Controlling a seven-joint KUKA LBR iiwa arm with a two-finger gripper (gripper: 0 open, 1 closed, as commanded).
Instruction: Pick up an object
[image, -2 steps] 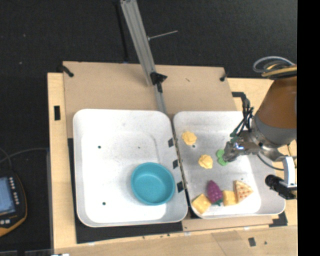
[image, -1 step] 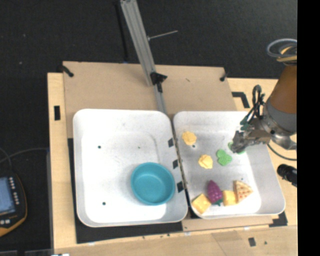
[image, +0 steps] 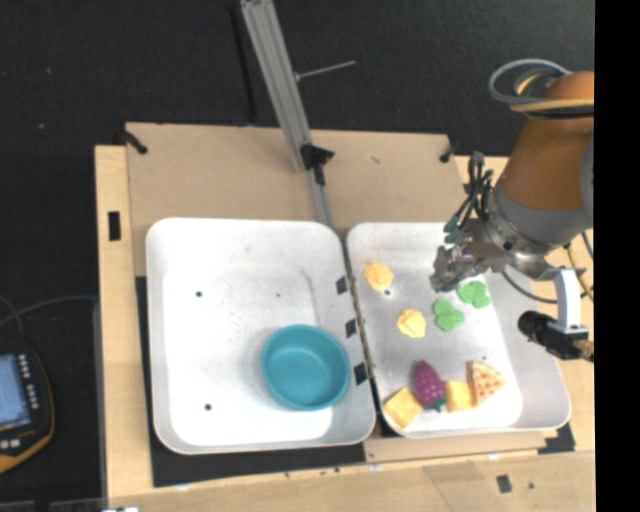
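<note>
Plenty of open floor across the left white plastic bin (image: 200, 260), bar one round teal bowl (image: 305, 366); right white bin (image: 535, 395) crowded with small toy foods (image: 430, 385) near its front edge.

The right shallow white plastic bin (image: 535, 395) contains small toy food pieces. A pale yellow rounded piece (image: 378, 276) lies in the upper left of this bin. A second yellow lumpy piece (image: 411, 322) lies near the bin's middle. Two green leafy pieces lie close together: one (image: 449, 317) just right of the second yellow piece, the other (image: 474, 294) above and to its right. Along the near wall, from left to right, lie a yellow block (image: 402, 407), a purple grape cluster (image: 429, 384), a small orange-yellow piece (image: 458, 395) and a triangular pizza slice (image: 486, 381). The left shallow white plastic bin (image: 200, 260) holds a teal round plastic bowl (image: 304, 366), upright, near its front right corner.
</note>
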